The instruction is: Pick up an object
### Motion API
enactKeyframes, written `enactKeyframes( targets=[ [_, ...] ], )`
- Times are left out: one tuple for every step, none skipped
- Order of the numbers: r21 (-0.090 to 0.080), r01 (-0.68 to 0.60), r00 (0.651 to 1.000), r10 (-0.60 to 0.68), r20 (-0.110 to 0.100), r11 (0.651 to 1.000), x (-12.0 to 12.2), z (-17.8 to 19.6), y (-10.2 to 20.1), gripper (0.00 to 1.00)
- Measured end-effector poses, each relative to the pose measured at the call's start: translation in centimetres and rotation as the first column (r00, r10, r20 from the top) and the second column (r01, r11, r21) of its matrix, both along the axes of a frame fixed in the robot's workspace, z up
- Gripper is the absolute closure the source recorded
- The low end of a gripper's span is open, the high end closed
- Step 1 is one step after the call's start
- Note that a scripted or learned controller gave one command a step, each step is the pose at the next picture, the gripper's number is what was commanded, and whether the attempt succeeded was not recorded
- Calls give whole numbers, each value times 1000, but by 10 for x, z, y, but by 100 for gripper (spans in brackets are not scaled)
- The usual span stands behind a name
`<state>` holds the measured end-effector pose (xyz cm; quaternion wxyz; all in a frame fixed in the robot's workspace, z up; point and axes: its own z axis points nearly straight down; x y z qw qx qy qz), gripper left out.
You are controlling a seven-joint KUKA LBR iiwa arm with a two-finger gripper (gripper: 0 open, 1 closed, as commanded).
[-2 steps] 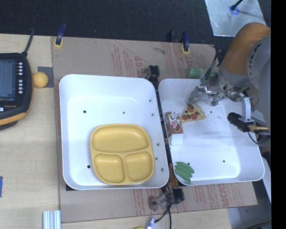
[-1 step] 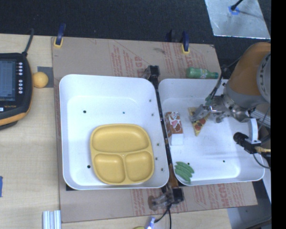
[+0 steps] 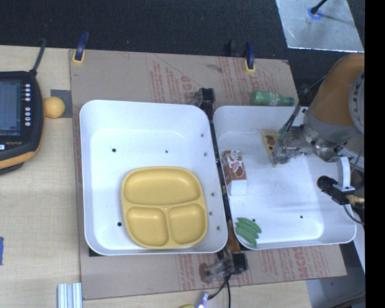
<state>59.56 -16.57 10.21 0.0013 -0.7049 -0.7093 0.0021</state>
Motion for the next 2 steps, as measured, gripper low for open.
enactKeyframes(
  targets=[
    [0, -1, 1000, 1, 0, 1000, 0, 0, 0, 0],
    [1, 3, 1000, -3, 7, 1000, 62, -8, 5, 0]
  ],
)
